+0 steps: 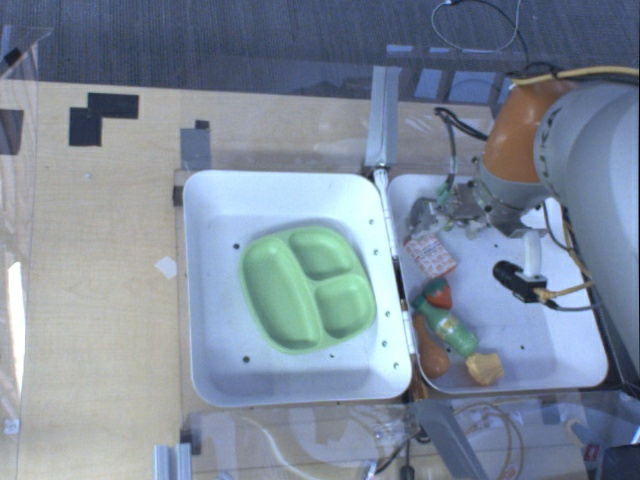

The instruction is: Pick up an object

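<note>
My gripper (428, 214) hangs low over the back left corner of the right bin (570, 353), just above a pink-and-white checkered packet (432, 255). In front of the packet lie a red item with a green top (438, 292), a green bottle (452, 332), an orange carrot-like piece (430, 354) and a yellow chunk (485, 368). They sit along the bin's left wall and front. I see nothing held in the gripper.
The left bin (215, 368) holds a green divided plate (306, 288). A metal divider (381, 118) stands between the bins at the back. The grey arm with its orange band (515, 133) covers the right bin's back right; a black cable piece (516, 280) hangs under it.
</note>
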You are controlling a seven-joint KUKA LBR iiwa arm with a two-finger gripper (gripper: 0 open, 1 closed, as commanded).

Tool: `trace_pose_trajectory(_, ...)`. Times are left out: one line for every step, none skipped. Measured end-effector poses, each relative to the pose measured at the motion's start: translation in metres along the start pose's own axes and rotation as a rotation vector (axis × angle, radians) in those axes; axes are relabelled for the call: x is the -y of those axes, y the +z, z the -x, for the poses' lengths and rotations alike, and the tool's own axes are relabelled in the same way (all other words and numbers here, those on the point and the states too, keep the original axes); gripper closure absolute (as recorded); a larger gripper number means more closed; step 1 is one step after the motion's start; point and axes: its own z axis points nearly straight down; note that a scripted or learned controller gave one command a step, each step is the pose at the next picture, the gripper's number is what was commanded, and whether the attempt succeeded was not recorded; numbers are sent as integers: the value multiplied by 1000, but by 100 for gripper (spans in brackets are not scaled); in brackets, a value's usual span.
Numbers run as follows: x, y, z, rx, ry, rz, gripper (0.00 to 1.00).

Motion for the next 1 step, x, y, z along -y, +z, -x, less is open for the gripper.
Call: trace_pose_trajectory(46, -2, -9, 0, -37, 9, 0)
